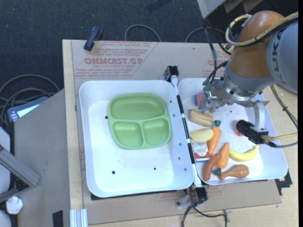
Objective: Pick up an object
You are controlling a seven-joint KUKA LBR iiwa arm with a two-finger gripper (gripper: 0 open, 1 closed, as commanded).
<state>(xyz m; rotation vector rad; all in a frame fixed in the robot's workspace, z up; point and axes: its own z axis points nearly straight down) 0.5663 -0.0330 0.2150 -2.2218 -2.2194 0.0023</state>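
1. The claw (208, 100) hangs low over the right bin (277, 162), near its far left corner; its grip state cannot be told.
2. A bread roll (201, 117) lies just beside it.
3. A green tray (139, 120) sits in the left bin (94, 174).

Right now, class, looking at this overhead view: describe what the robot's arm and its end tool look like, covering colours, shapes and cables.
The arm is rounded and grey, with a glossy orange band bulging above the wrist. Yellow and black cables loop beside the band. Below it sits a metallic grey gripper of blocky parts, with thin dark wires running along it. A black cylindrical fitting trails a yellow cable.
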